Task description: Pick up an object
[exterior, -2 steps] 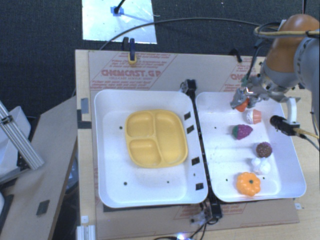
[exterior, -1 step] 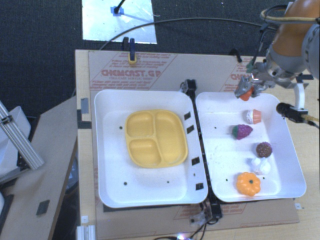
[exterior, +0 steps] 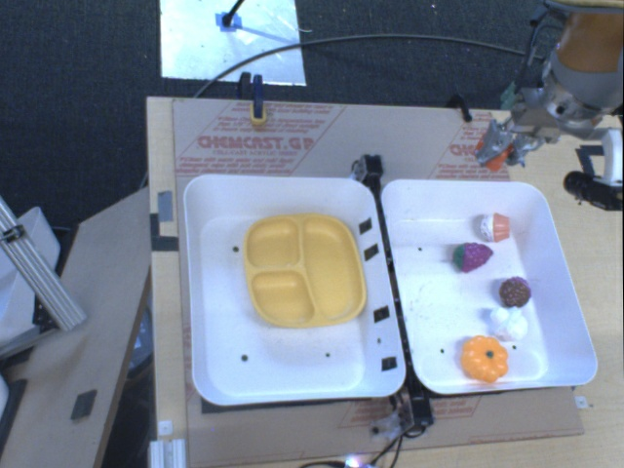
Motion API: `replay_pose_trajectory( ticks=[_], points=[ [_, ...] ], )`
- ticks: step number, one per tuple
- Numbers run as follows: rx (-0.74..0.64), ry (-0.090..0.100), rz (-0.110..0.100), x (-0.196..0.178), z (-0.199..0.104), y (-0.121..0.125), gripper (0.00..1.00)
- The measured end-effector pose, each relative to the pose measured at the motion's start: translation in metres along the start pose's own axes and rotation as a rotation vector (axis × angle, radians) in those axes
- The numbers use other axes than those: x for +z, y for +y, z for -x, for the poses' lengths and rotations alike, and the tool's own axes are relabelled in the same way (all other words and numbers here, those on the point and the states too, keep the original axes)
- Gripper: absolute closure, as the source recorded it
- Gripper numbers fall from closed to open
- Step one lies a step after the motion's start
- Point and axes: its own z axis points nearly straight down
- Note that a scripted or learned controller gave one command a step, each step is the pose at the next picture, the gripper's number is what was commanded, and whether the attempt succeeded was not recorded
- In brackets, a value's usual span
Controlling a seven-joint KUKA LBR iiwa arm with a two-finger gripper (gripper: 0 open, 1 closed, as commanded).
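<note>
My gripper hangs above the bench just past the far rim of the right bin, raised clear of everything in it. In that bin lie a small white and orange piece, a purple grape-like cluster, a dark maroon berry, a white lump and an orange pumpkin. They run in a line down the bin's right half. A small orange-red bit shows at the gripper's tip, and I cannot tell what it is.
The left bin holds a yellow divided plate at its middle. Black clips line the seam between the bins. A blue clamp stands at the bench's far edge. The right bin's left half is bare.
</note>
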Motion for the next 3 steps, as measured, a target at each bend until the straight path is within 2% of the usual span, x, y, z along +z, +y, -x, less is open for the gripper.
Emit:
replay_pose_trajectory(
  ticks=[2,3],
  points=[
    [-0.002,0.003,-0.008,0.033,-0.097,-0.018,1.00],
    [-0.002,0.003,-0.006,0.027,-0.147,-0.032,1.00]
  ],
)
